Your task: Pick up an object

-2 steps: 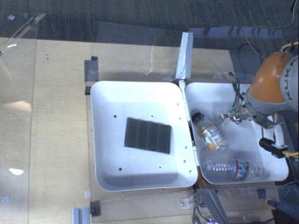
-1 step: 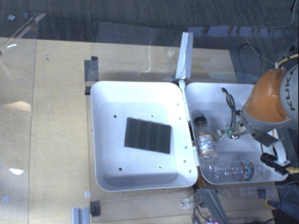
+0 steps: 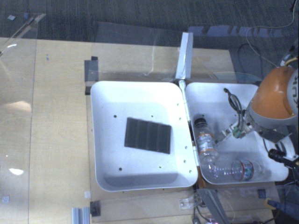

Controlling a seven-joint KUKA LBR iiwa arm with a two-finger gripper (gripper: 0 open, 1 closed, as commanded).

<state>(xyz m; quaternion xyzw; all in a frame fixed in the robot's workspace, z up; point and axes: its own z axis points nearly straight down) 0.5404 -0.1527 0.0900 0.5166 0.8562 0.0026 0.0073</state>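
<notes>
From my station I saw the gripper point(image 3: 235, 130) low inside the right bin point(image 3: 219, 91), under the orange band point(image 3: 273, 97) of the arm. Just to its left stood a small clear bottle point(image 3: 204, 141) with a dark cap. Below the gripper a bigger clear bottle point(image 3: 231, 170) lay on its side. Far to its left, in the left bin point(image 3: 107, 101), a dark flat panel point(image 3: 148, 135) lay.

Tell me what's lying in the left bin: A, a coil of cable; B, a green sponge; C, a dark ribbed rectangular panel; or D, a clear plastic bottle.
C: a dark ribbed rectangular panel lies flat near the middle of the left bin, while the two clear plastic bottles lie in the right bin.
</notes>
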